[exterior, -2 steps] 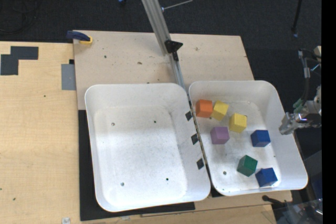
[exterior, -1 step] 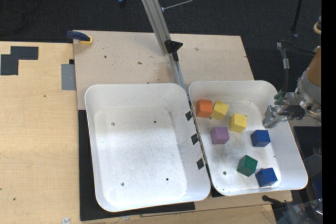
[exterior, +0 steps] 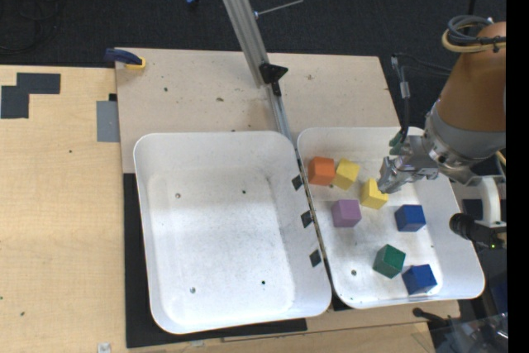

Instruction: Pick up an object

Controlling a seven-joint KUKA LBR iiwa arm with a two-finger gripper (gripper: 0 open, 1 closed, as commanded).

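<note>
- Right now the tool hangs low in the right white plastic bin, just above a small yellow cube, likely lined up for a grasp.
- Whether it grips, I cannot tell.
- Other coloured blocks lie scattered around that cube.

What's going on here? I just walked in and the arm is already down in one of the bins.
The arm has its pincer lowered into the right bin, right beside a yellow cube. Whether it grips that cube cannot be told. Around it lie an orange cube, another yellow cube, a purple one, a green one and two blue ones.
</note>
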